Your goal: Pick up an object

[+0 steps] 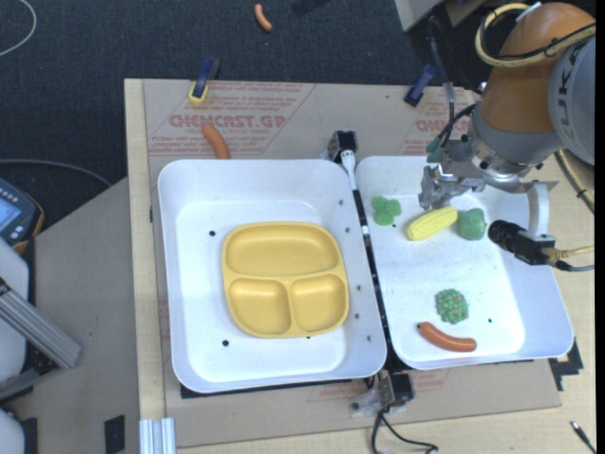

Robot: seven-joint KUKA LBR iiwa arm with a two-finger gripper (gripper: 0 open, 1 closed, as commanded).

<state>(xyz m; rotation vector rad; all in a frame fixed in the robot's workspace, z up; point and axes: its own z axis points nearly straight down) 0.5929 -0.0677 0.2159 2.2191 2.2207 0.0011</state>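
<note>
You are seeing the gripper point(437, 195) hanging just above the corn cob point(431, 223) in the right bin point(529, 334), though its state is impossible to tell.

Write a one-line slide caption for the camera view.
KUKA arm's gripper hovers above the corn cob in the right bin, with a yellow divided tray in the left bin.

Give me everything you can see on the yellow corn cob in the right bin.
The yellow corn cob looks like a plastic toy, pale yellow with faint kernel rows, intact. It lies flat on the floor of the right white bin, near the far end, tilted so its right end sits higher in the view. A green lumpy piece sits against its right end. The gripper hovers just above it.
</note>
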